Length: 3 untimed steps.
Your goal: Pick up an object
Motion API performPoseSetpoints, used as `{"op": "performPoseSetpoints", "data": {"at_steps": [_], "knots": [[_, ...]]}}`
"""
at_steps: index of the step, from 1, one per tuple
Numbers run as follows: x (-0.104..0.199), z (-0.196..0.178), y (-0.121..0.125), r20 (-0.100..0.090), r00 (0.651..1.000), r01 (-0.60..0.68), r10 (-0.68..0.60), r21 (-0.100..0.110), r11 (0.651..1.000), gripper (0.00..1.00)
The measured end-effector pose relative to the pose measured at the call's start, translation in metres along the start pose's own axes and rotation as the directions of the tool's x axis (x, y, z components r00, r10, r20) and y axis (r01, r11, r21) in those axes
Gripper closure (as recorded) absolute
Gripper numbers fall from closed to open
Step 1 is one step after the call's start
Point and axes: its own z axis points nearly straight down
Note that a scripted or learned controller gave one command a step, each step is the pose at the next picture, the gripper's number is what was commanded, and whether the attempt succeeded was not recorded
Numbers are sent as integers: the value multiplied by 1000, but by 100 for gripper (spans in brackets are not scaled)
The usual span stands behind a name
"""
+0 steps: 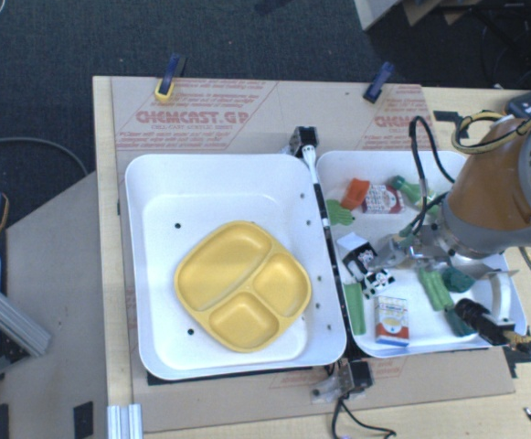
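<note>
My gripper (373, 265) is down in the right bin (430, 160), near its left-middle part, with the grey and orange arm reaching in from the right. A small black-and-white thing (360, 256) sits right at the gripper's tip; whether it is held cannot be made out. Close by lie a small white carton with orange and blue print (392, 319), a green stick (355, 307) along the bin's left wall and a green cylinder (437, 291) under the wrist.
At the back of the right bin lie an orange block (356, 191), a red-and-white packet (382, 199) and green pieces (340, 213). The left bin (146, 190) holds a yellow divided plate (243, 285).
</note>
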Motion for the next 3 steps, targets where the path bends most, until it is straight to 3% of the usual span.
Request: {"op": "performPoseSetpoints", "data": {"at_steps": [1, 2, 3], "knots": [[1, -11, 3, -2, 1000, -2, 2, -8, 1000, 100], [3, -74, 1, 3, 1000, -1, 1, 6, 1000, 100], [3, -119, 3, 3, 1000, -1, 1, 5, 1000, 100]]}}
